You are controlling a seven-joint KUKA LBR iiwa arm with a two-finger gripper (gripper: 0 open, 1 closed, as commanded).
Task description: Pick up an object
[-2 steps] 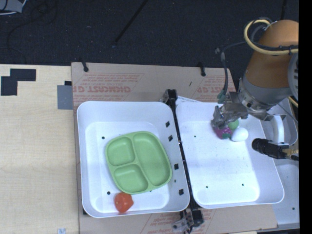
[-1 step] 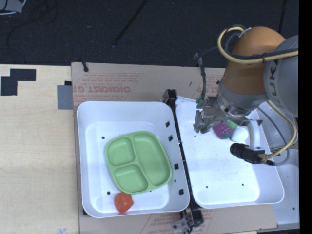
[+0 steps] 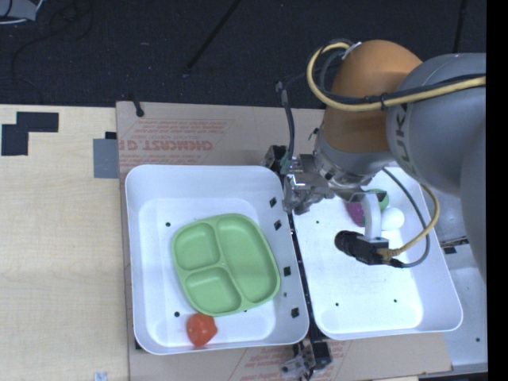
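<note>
Two white bins side by side on a printed cardboard sheet (image 3: 198,137), which lies on the pale wood worktop (image 3: 48,252).

Left bin (image 3: 151,213): holds a green plate (image 3: 226,262) w/ 3 compartments, lying flat and turned a bit askew, approx mid-bin. A red-orange lump (image 3: 202,329) sits just off the plate's near-left edge, close to the bin's front wall. Can't tell if lump and plate touch.

Right bin (image 3: 373,308): the small objs are bunched in the far half, partly under the arm (image 3: 373,94). Pink object (image 3: 356,209) is in the middle, green object (image 3: 382,199) is just to its right and farther back, and white ball (image 3: 393,219) is beside both, nearer the front. All 3 are close together; contact btw them is unclear, as the robot hardware covers part of them. The near half of this bin shows bare white floor.

Gripper (image 3: 313,187): low over the far-left corner of the right bin, right by the wall shared w/ the left bin. Its metal body is visible, but the wrist blocks the view, so can't tell how far open it is. Nothing is seen held in it. The pink object, the nearest item, is just to its right.
</note>
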